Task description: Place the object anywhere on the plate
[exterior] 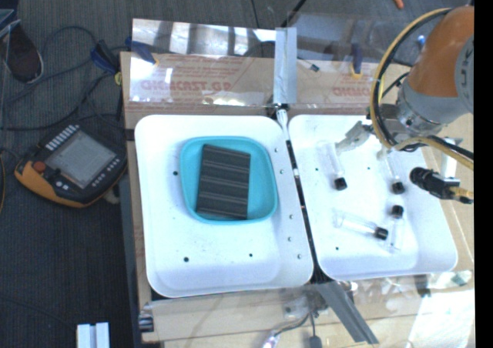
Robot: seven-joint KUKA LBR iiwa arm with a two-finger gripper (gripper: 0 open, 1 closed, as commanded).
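A dark grey ribbed block [223, 181] lies flat on the blue plate [264, 185], which rests in the left white bin [223, 262]. The block sits near the plate's middle, slightly tilted. My gripper [368, 183] hangs over the right white bin [431, 250], well to the right of the plate. Its two clear, black-tipped fingers [339, 182] stand wide apart with nothing between them, so it is open. The grey arm with its orange band [451, 38] comes in from the upper right.
A foil-covered cardboard wall [208, 77] stands behind both bins. A ridge [296, 185] separates the two bins. A black connector and yellow cable [435, 182] stick out at the arm's right. A teach pendant [73, 165] and cables lie on the floor to the left.
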